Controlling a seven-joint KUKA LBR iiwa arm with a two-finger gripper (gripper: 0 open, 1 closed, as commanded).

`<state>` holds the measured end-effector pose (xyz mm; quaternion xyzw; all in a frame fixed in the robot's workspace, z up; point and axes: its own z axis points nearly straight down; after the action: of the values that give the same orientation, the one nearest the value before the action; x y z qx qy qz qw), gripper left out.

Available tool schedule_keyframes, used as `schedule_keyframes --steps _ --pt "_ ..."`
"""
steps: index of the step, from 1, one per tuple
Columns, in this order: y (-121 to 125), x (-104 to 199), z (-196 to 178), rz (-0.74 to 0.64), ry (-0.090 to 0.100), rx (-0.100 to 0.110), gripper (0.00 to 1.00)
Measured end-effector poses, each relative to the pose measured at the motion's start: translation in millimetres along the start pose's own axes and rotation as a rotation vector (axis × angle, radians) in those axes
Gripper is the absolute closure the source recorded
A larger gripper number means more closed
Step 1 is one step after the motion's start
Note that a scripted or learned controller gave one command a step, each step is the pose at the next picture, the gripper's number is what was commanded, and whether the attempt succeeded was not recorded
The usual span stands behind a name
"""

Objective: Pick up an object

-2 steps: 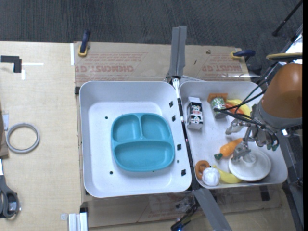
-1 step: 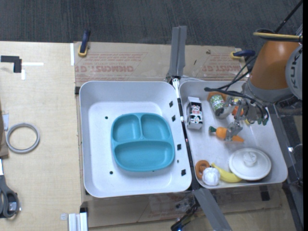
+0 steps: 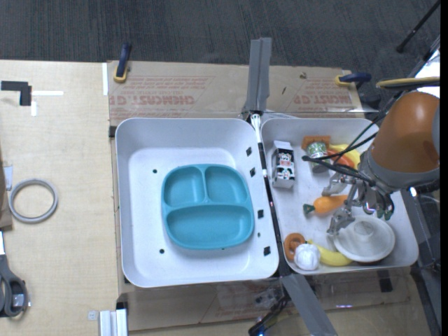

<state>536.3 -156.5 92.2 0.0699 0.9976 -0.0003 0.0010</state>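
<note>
In the right bin (image 3: 280,128) lie several small objects: a white carton with a cow print (image 3: 283,165), an orange carrot (image 3: 326,205), a yellow banana (image 3: 333,257), a white ball (image 3: 306,257) against an orange ring (image 3: 293,243), a white bowl (image 3: 365,239) and a green-and-orange toy (image 3: 316,148) beside a yellow piece (image 3: 343,151). My gripper (image 3: 341,220) hangs low over the bin between the carrot and the bowl, its metal fingers pointing down-left. Nothing shows between them.
The left bin (image 3: 133,187) holds a blue three-compartment plate (image 3: 208,206). On the bench to the left lie a grey tape ring (image 3: 31,200) and scissors (image 3: 12,292). Cardboard (image 3: 182,93) lies behind the bins, held by blue and yellow clamps (image 3: 124,61).
</note>
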Motion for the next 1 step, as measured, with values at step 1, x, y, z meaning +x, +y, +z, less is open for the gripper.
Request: schedule_keyframes --steps 1 --pt "31.5 -87.2 1.9 0.189 0.095 0.015 0.0"
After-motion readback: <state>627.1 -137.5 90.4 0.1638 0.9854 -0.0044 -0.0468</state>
